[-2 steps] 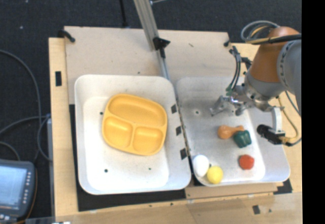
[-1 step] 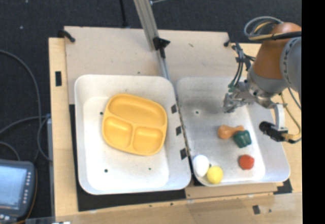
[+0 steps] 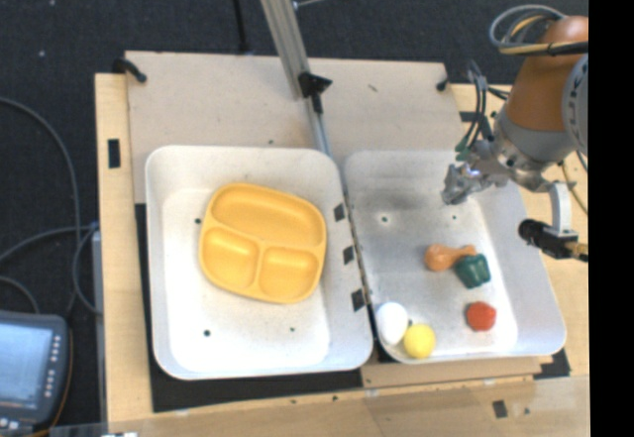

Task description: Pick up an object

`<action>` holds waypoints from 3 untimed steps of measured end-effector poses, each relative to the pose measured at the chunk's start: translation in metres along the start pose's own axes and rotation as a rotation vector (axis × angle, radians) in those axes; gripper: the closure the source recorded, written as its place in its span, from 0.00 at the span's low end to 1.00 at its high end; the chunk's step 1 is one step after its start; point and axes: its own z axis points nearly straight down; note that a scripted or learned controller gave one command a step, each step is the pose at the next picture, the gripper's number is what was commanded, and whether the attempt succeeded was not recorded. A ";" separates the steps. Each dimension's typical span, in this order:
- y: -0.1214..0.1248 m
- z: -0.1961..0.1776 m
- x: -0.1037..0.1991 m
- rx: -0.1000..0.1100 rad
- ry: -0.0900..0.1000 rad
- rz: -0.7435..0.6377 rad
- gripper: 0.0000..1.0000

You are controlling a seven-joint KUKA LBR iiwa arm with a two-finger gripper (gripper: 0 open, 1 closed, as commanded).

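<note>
The pincer (image 3: 458, 185) is seen over the right bin (image 3: 396, 177), nothing held; its opening cannot be told; the orange toy (image 3: 446, 256) lies near, touching the green one (image 3: 473, 271); both may be nudged.

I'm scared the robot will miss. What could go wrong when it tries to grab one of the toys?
1. The orange pear-shaped toy and the green pepper-shaped toy touch, so grabbing one may knock the other away.
2. The white ball and the yellow ball sit tight against the right white bin's wall; fingers might hit the rim.
3. The gripper hangs far from every toy, so its aim may slip.
</note>
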 end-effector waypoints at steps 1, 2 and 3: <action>0.005 -0.046 0.004 0.000 0.000 -0.001 1.00; 0.006 -0.082 0.002 0.000 0.000 -0.001 1.00; -0.002 -0.084 0.045 0.005 0.001 -0.003 1.00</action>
